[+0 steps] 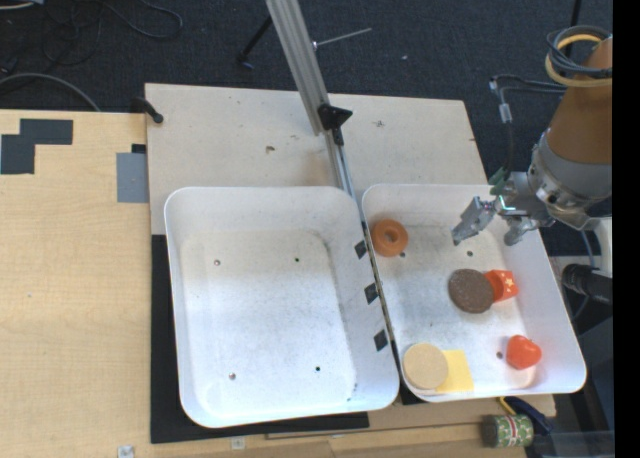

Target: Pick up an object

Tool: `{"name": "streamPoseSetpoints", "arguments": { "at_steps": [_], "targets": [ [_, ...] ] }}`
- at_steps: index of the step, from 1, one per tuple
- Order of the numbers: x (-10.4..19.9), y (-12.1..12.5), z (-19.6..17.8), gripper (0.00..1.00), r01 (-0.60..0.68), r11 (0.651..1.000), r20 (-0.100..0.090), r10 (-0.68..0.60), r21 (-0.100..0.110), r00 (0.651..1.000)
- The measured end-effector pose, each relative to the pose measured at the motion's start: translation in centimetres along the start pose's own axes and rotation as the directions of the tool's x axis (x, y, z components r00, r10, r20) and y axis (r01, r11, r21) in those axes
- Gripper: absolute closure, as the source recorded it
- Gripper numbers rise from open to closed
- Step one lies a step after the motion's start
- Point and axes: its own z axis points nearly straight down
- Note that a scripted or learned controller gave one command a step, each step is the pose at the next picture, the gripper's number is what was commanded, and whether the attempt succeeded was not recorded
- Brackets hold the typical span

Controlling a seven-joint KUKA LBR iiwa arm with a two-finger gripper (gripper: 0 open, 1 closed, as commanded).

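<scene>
The claw (pixel 493 222) hangs spread and released over the far part of the right bin (pixel 565 346), holding nothing. Nearest below it lies the brown disc (pixel 470 290), flat on the bin floor, touching an orange block (pixel 502 285) on its right. The disc looks light and stiff, perhaps a toy patty; its round shape gives no long axis, so any approach angle across its width would do, though the block crowds the right edge, and pinching near to far seems safer. The orange ring (pixel 389 237) sits at the bin's far left by the divider. A tan disc (pixel 426 365) overlaps a yellow slice (pixel 458 372) at the near edge, and a red piece (pixel 523 351) lies to their right.
</scene>
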Motion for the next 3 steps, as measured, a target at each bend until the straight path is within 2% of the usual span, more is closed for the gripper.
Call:
{"name": "streamPoseSetpoints", "arguments": {
  "at_steps": [1,2,3],
  "targets": [
    [-0.1,0.1,-0.2,0.00,-0.002,1.000,0.001,0.002,-0.005,1.000],
    [-0.3,-1.0,5.3,0.00,-0.002,1.000,0.000,0.002,0.002,1.000],
    [0.6,-0.9,10.3,0.00,-0.005,1.000,0.000,0.005,0.001,1.000]
  ]
}}
